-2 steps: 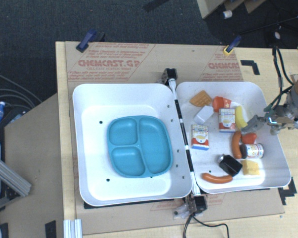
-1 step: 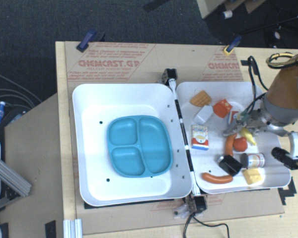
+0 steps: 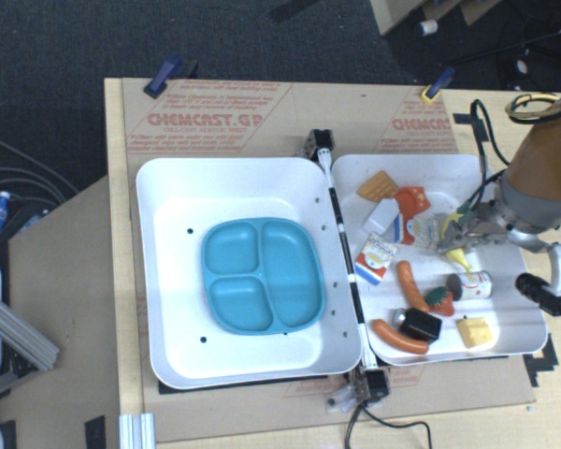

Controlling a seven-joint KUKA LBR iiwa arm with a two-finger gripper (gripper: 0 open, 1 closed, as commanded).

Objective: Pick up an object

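Gripper low in the right bin, over a cluttered spot near a yellow banana-like piece; we cannot tell its finger state. Smooth blue divided plate sits in the left bin.

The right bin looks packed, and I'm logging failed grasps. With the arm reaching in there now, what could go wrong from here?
1. The items in the right bin lie crowded: the black block rests against two sausages, so a grasp there may catch or shove a neighbour.
2. The gripper sits among a tangle of small pieces near the yellow banana; closing may pinch two at once or nothing.
3. The cheese wedge lies near the bin's rim, leaving little finger room.
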